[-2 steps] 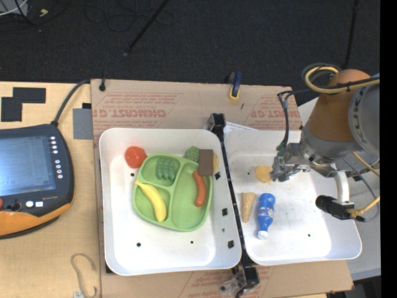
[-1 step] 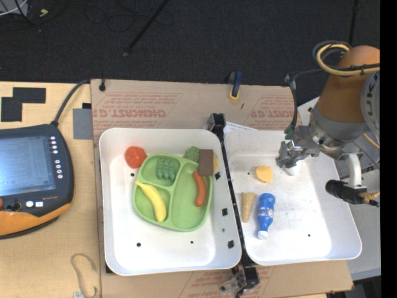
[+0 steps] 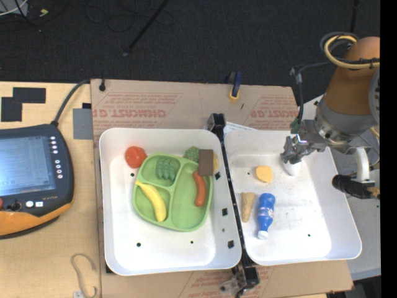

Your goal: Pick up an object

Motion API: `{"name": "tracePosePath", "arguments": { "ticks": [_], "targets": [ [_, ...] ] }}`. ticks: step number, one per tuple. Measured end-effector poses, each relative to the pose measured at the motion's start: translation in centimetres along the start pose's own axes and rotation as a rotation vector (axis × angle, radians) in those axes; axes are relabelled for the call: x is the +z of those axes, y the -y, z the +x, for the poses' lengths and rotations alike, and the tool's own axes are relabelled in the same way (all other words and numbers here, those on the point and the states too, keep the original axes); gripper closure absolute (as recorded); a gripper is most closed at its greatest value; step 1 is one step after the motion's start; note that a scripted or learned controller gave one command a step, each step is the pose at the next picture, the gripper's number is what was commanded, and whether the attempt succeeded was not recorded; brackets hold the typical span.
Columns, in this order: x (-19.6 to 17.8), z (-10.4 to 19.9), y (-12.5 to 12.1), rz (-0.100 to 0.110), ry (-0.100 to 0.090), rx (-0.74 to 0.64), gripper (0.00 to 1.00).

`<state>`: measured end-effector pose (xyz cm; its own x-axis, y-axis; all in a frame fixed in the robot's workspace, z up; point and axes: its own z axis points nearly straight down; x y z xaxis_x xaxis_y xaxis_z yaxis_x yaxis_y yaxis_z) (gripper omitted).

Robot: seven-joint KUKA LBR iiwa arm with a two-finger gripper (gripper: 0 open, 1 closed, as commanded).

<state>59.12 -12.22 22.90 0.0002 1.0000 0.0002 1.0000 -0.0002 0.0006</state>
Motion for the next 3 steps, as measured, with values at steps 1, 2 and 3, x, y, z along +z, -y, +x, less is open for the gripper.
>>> {"name": "tracePosePath", "arguments": {
  "ticks": [1, 2, 3],
  "targets": [
    [1.09, 5.42, -0.18, 0.004, -0.002, -0.004, 1.0],
    [0.18, 5.15, -0.67, 0.002, 0.0, -0.004, 1.0],
    [0.31, 5.5, -0.61, 0.004, 0.0, -0.001, 1.0]
  ]
}}
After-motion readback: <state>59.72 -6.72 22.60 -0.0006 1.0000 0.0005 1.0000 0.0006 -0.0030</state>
